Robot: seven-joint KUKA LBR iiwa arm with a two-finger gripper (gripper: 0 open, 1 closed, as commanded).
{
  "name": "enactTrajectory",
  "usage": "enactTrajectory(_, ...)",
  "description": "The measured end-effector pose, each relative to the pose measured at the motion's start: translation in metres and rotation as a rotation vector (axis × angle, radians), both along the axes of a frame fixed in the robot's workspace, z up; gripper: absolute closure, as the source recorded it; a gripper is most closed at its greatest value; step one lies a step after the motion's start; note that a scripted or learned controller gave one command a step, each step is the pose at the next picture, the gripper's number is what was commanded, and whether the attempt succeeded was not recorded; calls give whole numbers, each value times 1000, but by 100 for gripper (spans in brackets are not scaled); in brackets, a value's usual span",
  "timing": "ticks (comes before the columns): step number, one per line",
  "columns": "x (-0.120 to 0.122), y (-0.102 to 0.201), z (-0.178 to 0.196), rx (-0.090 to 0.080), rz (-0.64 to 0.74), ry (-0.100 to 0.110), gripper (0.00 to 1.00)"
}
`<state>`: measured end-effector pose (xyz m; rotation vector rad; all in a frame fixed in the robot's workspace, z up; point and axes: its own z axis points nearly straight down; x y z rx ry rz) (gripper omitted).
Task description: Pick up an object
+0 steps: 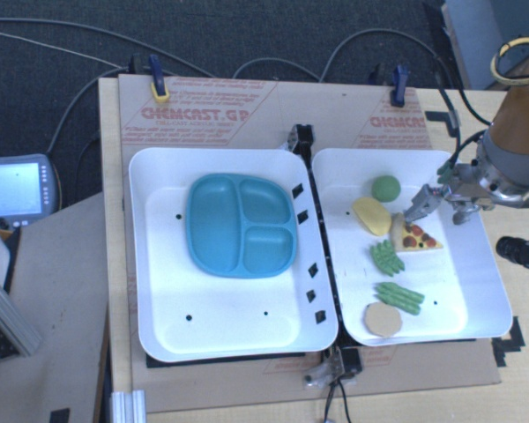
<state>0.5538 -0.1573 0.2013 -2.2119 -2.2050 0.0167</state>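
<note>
The right bin (476, 276) holds several toy foods: a green ball (386, 188), a yellow lemon-like piece (371, 215), a pizza slice (415, 238), a dark green leafy piece (387, 258), a green bean pod (398, 296) and a tan round cookie (383, 320). My gripper (434, 201) hangs over the upper right part of this bin, just above and right of the pizza slice. One grey finger (420, 206) points down-left toward the slice. Nothing is visibly held.
The left bin (159, 280) carries a blue divided plate (241, 225). A black divider with clips (310, 236) runs between the bins. Blue clamps (158, 79) hold the board at the back. A small monitor (13, 188) sits off the bench at left.
</note>
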Motion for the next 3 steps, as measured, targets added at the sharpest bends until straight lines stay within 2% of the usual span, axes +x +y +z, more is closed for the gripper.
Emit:
enactTrajectory(1, 3, 1, 7, -3, 4, -13, 0)
enactTrajectory(3, -1, -9, -84, -1, 3, -11, 0)
